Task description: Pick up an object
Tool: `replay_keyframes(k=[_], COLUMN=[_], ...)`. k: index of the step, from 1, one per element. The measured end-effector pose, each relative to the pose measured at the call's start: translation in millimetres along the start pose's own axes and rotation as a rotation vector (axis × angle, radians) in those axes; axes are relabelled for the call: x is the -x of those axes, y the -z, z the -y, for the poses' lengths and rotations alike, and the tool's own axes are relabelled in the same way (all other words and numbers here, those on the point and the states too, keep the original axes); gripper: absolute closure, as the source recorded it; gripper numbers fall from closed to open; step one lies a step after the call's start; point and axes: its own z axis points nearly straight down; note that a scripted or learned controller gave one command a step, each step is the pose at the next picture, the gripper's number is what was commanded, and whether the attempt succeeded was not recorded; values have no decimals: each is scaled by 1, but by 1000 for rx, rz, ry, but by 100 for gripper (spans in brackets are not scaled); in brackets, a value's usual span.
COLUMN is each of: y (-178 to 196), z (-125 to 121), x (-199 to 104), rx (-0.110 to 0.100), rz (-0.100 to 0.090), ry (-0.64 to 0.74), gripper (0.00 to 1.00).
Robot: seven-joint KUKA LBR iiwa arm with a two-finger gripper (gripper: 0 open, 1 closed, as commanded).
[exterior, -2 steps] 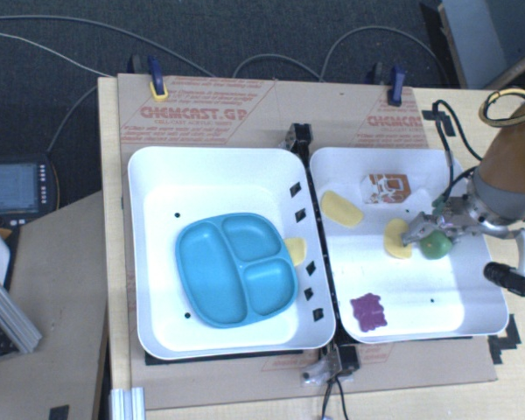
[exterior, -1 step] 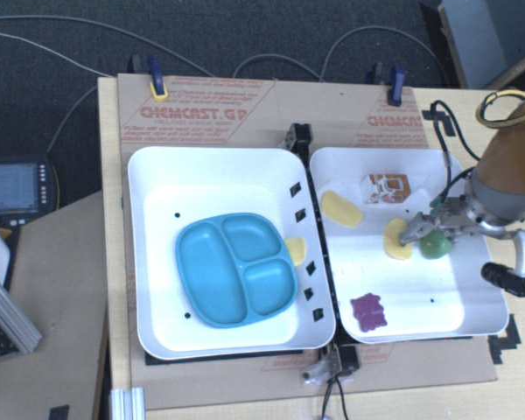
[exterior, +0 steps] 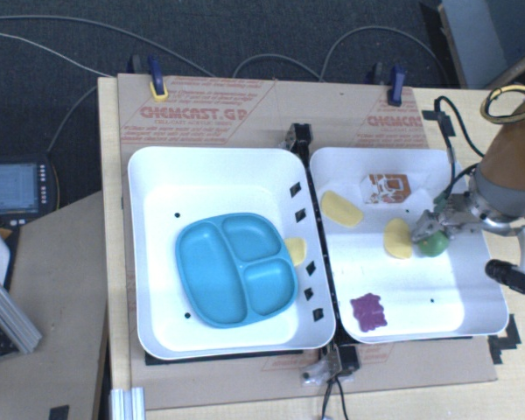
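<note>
Purple piece [exterior: 368, 311] is lying nearest; my end effector [exterior: 429, 233], grip state unclear, is crowding green ball [exterior: 435, 244] beside yellow piece [exterior: 398, 240]; I am advising centring first.

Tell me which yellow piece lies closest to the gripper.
The yellow piece beside the green object, right at the gripper. The yellow one sits farther left; a third lies in the left bin.

We see a cardboard-covered surface [exterior: 245, 103] held by two blue clamps [exterior: 157, 75] on dark carpet [exterior: 245, 16], thin cables [exterior: 87, 33] trailing, a small monitor [exterior: 13, 189] at left
</note>
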Motion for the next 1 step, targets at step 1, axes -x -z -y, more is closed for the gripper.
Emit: replay_keyframes(k=[1], y=[63], z=[-2], x=[-6], rx=[7], rz=[4], ry=[1], gripper=[100])
